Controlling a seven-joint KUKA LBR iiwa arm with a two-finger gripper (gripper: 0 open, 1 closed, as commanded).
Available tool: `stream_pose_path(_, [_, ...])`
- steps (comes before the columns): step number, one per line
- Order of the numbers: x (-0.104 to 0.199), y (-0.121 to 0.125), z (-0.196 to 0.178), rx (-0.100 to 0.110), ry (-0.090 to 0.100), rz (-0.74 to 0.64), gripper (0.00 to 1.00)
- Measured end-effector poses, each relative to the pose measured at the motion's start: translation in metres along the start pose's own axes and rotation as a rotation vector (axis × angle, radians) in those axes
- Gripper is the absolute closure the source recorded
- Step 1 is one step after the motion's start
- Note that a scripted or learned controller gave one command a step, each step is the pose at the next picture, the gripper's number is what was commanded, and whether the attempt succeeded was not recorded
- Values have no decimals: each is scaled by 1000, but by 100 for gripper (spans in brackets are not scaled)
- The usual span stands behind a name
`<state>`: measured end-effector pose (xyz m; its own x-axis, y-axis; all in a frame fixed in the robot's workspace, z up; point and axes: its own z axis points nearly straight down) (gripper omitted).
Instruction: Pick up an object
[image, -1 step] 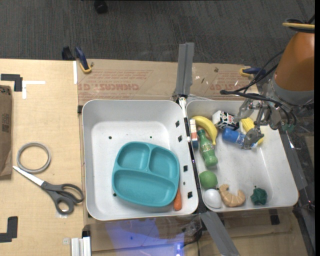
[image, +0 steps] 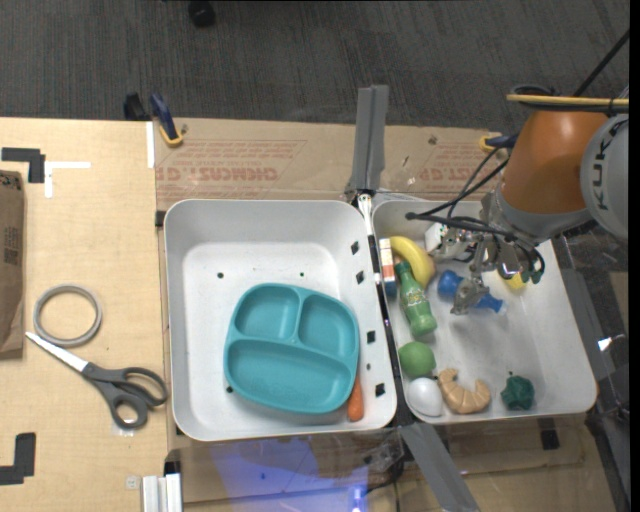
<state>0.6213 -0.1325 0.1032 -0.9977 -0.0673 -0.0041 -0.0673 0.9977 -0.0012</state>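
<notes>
Resting on the surface (image: 90, 230): two white bins side by side. Reaching in from the right, the arm (image: 560, 165) is hanging over the right bin (image: 560, 350), its pincer (image: 478, 285) hovering just above a blue object (image: 470, 293); whether spread or pressed together, impossible to tell. Risking, by judgement, a failed pick: blue object small, lying close to the banana (image: 415, 257) and the green bottle (image: 417, 300), so possibly slipping or being nudged aside on closing. Filling most of the left bin (image: 200, 300), a teal divided plate (image: 293, 347), with an orange carrot-like piece (image: 355, 402) just beside its lower right corner. Crowding the right bin, from larger to smaller: green bottle, banana, croissant-like pastry (image: 465, 392), green ball (image: 417, 357), white egg (image: 425, 396), dark green piece (image: 517, 391), small yellow item (image: 515, 281). Lying apart on the surface to the left: scissors (image: 105, 378) and a tape roll (image: 67, 313).
</notes>
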Motion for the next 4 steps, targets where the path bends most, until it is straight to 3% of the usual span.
stream_pose_path(1, [94, 34, 11, -1, 3, 3, 0])
stream_pose_path(2, [20, 39, 11, 0, 1, 260, 0])
stream_pose_path(3, [18, 39, 0, 2, -4, 257, 100])
stream_pose_path(4, [15, -44, -25, -2, -1, -160, 100])
